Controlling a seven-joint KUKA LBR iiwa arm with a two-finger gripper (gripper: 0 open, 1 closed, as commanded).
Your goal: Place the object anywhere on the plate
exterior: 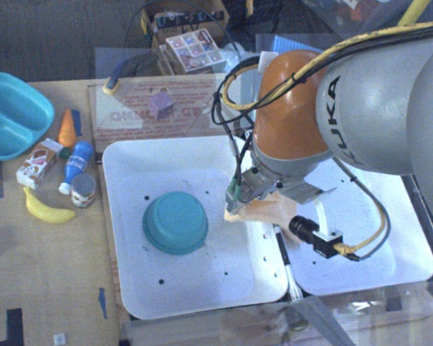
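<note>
A teal round plate (176,223) sits in the left white bin (136,285), a little left of its middle. My gripper (237,201) hangs over the right edge of that bin, just right of the plate. A pale tan flat object (262,212) shows directly under the gripper and sticks out to the right over the wall between the two bins. The wrist hides most of it, so whether it rests on the bin or is lifted is unclear. The grey and orange arm (322,102) covers much of the right bin (400,266).
On the bench left of the bins lie a banana (45,208), a small can (83,190), a blue-capped bottle (76,165), a small carton (38,162), a carrot (67,128) and a blue divided dish (9,113). A purple block (160,102) rests on the board behind.
</note>
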